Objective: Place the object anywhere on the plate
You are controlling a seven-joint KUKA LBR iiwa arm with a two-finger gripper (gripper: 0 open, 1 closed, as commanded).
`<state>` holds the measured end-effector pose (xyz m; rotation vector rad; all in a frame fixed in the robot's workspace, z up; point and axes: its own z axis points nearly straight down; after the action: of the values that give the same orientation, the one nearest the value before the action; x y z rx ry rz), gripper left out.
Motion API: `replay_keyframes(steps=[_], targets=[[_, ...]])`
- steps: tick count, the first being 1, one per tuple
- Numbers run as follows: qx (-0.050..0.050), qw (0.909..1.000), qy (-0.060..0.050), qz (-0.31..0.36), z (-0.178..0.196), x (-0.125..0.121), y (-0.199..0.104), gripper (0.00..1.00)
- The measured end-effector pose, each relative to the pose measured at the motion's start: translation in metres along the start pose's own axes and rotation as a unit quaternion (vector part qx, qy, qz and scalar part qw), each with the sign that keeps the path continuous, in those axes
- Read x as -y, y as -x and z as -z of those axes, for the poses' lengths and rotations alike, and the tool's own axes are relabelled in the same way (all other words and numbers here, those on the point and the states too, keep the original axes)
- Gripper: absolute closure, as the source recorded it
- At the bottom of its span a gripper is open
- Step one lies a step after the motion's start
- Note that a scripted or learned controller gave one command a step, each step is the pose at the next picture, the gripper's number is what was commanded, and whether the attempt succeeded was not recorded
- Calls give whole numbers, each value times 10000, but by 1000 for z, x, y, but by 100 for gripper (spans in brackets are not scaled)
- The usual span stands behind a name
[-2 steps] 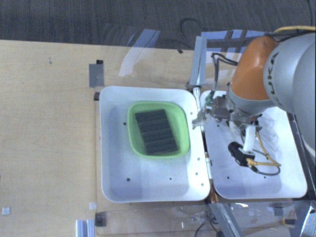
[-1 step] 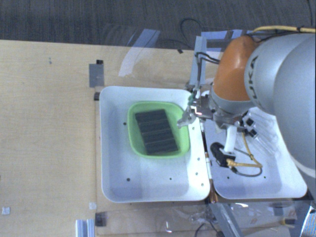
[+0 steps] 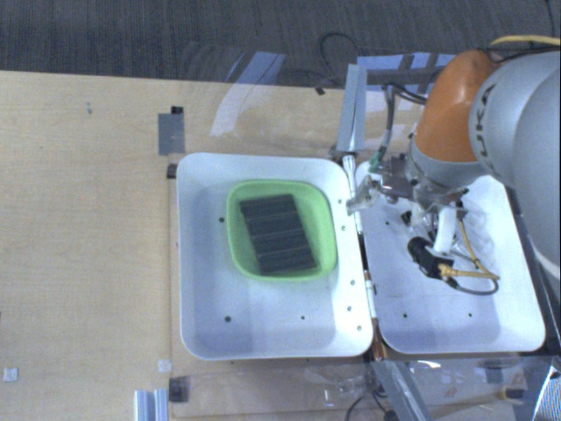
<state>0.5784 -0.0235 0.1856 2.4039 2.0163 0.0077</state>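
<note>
A dark grey ridged rectangular block [image 3: 278, 233] lies flat on the green square plate [image 3: 326, 228], well inside its rim. The plate sits in the upper middle of the left white bin [image 3: 263, 323]. My gripper [image 3: 427, 210] hangs over the upper part of the right white bin [image 3: 465, 323], to the right of the divide between the bins and apart from the plate and block. The grey wrist with its orange band [image 3: 451, 112] covers the gripper from above, and I see nothing held under it.
The raised rims where the two bins meet [image 3: 364, 261] run between the gripper and the plate. A grey metal upright [image 3: 351, 112] stands behind the bins near the arm. Bare wooden bench [image 3: 88, 235] lies to the left.
</note>
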Motion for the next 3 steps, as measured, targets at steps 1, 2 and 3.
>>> replay_keyframes(steps=[1,2,3], targets=[[3,9998,8,-209,91,32,41,0],[5,9992,12,-402,136,68,63,0],[10,9941,14,-1084,135,69,120,0]])
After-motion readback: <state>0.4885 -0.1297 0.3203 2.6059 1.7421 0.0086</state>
